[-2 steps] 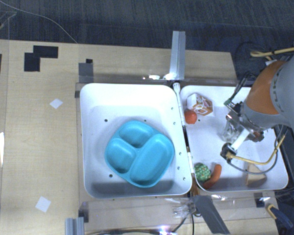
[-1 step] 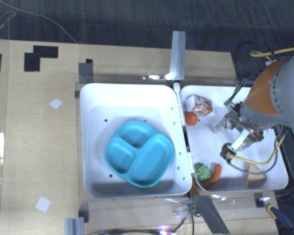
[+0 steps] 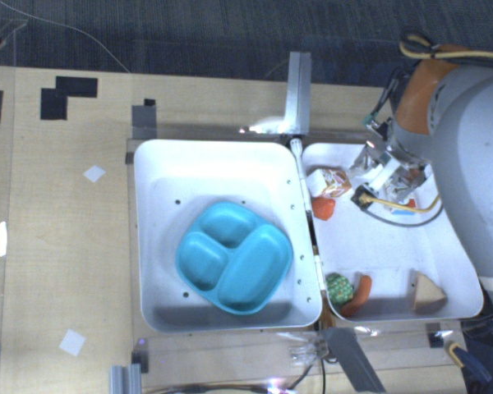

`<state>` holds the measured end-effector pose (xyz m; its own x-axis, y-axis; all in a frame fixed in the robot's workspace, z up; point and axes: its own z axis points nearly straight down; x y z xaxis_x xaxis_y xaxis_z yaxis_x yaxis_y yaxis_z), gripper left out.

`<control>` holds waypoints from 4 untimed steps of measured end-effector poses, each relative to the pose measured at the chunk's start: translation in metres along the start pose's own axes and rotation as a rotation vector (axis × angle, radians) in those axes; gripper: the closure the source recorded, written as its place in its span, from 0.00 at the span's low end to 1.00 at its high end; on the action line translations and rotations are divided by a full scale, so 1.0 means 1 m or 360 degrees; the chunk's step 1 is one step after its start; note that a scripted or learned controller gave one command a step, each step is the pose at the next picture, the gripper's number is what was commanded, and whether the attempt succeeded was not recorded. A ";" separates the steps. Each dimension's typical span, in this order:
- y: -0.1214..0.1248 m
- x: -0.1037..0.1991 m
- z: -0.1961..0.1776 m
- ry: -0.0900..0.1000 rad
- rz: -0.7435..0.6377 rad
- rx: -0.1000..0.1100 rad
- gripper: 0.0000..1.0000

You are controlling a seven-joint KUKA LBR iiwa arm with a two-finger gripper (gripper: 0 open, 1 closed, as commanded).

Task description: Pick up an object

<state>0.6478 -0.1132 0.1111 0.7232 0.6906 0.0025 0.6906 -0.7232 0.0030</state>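
Nearest to me, a green knobbly ball point(image 3: 338, 286) and a red sausage-shaped piece point(image 3: 359, 292) are lying touching each other against the near wall of the right bin point(image 3: 444, 249), just past the near right corner of the blue divided plate point(image 3: 234, 257). Farther right of the plate along that same wall, a tan wedge point(image 3: 426, 293) is sitting apart from the pair. The plate is resting in the middle of the left bin point(image 3: 160, 220). Beyond the plate's far right edge, just across the wall between the bins, a small orange-red piece point(image 3: 323, 208) is lying, with a white-and-orange packet point(image 3: 334, 182) touching it on the far side. The gripper point(image 3: 384, 177) is hanging over the right bin's far end, right of the packet and near it, with the grey arm point(image 3: 468, 138) reaching in behind. I am not able to tell whether the gripper is clenched or released.
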 end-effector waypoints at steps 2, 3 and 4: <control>-0.047 -0.020 0.023 0.0004 0.0663 -0.0005 0.00; -0.094 -0.063 0.021 0.0008 0.0827 -0.0001 0.00; -0.063 -0.029 0.022 0.0006 0.0884 -0.0004 0.00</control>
<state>0.5839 -0.0877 0.0884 0.9787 0.2052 0.0082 0.2052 -0.9787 0.0025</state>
